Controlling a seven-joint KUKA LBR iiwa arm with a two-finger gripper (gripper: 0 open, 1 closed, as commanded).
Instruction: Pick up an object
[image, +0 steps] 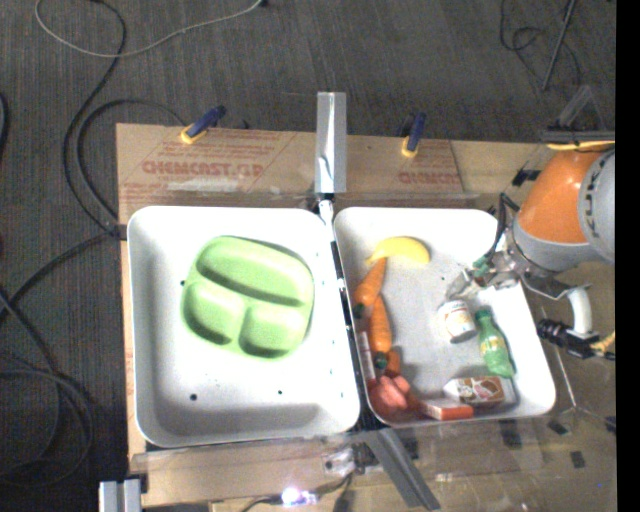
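My gripper hangs over the right side of the right bin, on the grey arm with the orange band. Just below it and to its left a small white jar stands on the bin floor, apart from the gripper. Beside the jar lies a green bottle. A yellow banana rests near the bin's back. Two orange carrots lie along its left wall. I see nothing held in the gripper.
A small carton and red toy food sit at the right bin's front. The left bin holds a green compartment tray. A metal divider post stands behind the bins.
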